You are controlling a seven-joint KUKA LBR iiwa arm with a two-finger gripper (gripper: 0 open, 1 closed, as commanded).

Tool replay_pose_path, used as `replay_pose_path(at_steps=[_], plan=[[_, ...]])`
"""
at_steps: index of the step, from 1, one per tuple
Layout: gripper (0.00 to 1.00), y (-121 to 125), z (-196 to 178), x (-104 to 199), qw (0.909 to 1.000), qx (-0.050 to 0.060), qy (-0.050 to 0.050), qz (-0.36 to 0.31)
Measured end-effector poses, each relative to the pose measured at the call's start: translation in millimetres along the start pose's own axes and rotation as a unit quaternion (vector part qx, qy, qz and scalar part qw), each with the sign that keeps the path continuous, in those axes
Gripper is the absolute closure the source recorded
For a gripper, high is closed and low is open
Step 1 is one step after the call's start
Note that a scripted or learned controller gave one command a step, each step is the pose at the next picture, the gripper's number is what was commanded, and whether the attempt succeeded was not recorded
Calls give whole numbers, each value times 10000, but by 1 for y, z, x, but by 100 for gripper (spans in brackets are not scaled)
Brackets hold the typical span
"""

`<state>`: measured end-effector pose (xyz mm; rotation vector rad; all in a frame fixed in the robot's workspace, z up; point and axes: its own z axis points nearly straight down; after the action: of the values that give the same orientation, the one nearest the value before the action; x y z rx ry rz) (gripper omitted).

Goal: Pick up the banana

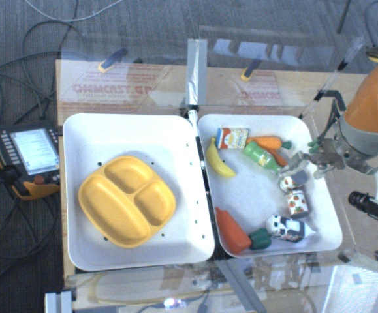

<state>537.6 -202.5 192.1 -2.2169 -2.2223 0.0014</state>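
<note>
Nearest the lens, along the bottom of the camera view, runs the bench's metal framing, and just above it sit the two white bins. On the left, the left bin (78, 240) holds a yellow divided plate (127, 199) and nothing else that matters to the job. Beside it, the right bin (326, 230) is crowded. Its front edge carries a large carrot (230, 230) with a green stub, then a cow-patterned carton (285, 227) and a small can (297, 204) further right.

Along that bin's left wall, close to the divider between the bins, lies the banana (219, 161), curved and flat on the floor. A juice box (232, 137) sits just beside its upper end, a green bottle (261, 154) is near it to the right, and a smaller carrot (267, 143) lies behind the bottle.

Over the bin's right side hangs the gripper (298, 167), well apart from the banana, and whether it is clenched or released cannot be told from this slant; nothing is visibly held.

Risks, as I judge them: the banana hugs the wall, so one finger may strike the rim or divider on descent. The juice box may get nudged or caught in the grasp. Crossing the bin low could knock the bottle. A grip near the banana's tapered end may slip off.
</note>
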Motion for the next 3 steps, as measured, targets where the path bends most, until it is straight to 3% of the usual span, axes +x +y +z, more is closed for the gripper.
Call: replay_pose_path(at_steps=[1,2,3], plan=[[0,13,71,52,9986,-5,-5,-535],[0,56,102,104,9983,-57,-30,-573],[100,57,92,104,9983,-72,-31,-574]])
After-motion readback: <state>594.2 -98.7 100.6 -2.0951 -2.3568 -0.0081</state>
